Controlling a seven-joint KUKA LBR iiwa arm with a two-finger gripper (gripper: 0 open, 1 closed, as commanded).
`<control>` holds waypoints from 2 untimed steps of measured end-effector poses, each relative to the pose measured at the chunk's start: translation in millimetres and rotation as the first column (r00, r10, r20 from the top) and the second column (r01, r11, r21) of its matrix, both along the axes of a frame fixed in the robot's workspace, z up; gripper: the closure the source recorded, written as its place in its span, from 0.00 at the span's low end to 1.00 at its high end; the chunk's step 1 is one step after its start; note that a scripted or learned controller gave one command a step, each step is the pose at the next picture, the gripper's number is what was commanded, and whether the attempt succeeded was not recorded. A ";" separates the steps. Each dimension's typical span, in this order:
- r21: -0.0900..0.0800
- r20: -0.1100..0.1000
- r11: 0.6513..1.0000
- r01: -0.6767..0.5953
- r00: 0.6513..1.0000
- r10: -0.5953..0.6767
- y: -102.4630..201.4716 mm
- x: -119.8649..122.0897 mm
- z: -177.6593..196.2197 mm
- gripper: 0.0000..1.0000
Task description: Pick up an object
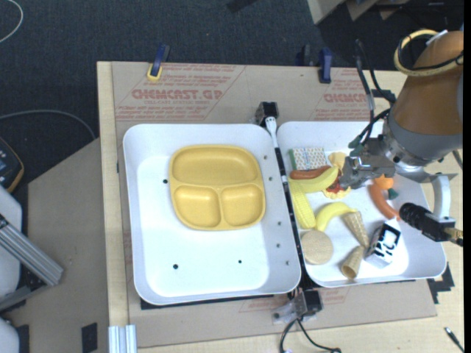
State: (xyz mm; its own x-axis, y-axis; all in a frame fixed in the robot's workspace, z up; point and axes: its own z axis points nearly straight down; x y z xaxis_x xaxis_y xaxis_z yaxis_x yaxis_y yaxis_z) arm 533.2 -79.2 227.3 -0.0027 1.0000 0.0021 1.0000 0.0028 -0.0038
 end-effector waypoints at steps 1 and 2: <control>0.000 -0.001 1.000 0.004 1.000 -0.004 11.3 -29.1 -12.3 1.00; -0.001 0.001 1.000 0.003 1.000 -0.003 10.2 -35.5 -11.7 1.00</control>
State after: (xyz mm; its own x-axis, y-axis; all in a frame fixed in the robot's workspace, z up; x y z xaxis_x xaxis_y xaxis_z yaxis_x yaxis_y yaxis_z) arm 497.6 -69.0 215.6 0.0007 1.0000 0.0013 1.0000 -0.0006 -0.0031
